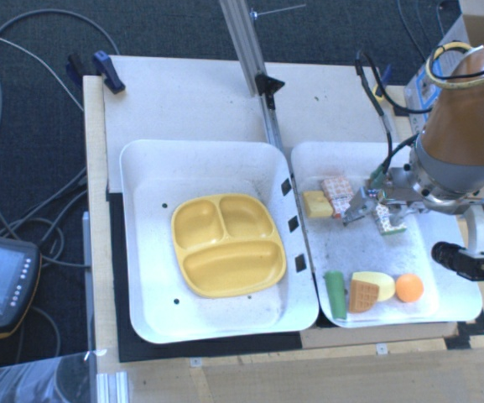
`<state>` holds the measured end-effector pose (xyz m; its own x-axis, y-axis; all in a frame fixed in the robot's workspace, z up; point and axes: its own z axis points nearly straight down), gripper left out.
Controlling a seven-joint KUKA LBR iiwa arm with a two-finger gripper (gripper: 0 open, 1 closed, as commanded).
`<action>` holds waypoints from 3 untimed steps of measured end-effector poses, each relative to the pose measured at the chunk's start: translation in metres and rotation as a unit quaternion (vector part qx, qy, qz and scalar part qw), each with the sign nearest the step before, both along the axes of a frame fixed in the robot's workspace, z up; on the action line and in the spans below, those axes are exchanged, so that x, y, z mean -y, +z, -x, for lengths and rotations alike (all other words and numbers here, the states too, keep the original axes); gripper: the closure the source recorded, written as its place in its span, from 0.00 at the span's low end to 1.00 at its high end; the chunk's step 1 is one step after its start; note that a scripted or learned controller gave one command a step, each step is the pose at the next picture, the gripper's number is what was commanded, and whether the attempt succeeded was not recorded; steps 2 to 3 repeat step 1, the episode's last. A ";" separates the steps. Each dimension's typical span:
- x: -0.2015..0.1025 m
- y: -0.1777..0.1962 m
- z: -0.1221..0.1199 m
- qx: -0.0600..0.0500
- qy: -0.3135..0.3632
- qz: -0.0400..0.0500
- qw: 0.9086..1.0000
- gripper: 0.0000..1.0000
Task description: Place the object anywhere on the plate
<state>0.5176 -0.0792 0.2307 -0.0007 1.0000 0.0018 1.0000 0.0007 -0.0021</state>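
The desk [191, 99] carries two shallow white bins side by side. The left bin [141, 225] holds a yellow compartment plate [227, 244], lying flat near the bin's centre with all three compartments bare. The right bin [468, 309] holds the loose items: a yellow block [316, 204] and a red-and-white checkered packet [337, 193] near the bin's far-left corner, a green cylinder [334, 294] against the near-left wall, a waffle-patterned piece [363, 295] touching a pale yellow piece [381, 285], and an orange ball [408, 288] along the near edge.

The arm [464, 133] reaches over the right bin's right side. The gripper [374, 209] sits low in the far half of that bin, just beside the checkered packet and above a small white-and-green item [388, 219]. Whether the gripper is spread or pressed together cannot be told from this view, and no item is visibly pinched.

Step in hand, as judged: acquisition of an object in the right bin; nothing rests on the plate yet. Which item is the target cannot be confirmed; the packet and the white-and-green item are nearest.

Next move calls for a confirmed grasp, a vertical lift clear of the bin walls, a traverse across the central divider [296, 225], and a release over any plate compartment.
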 end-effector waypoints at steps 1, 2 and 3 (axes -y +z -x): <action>0.000 0.000 0.000 0.001 0.000 0.000 1.000 0.00; 0.000 0.000 0.000 0.001 0.000 0.000 1.000 0.00; 0.000 0.000 0.000 0.001 0.000 0.000 1.000 0.00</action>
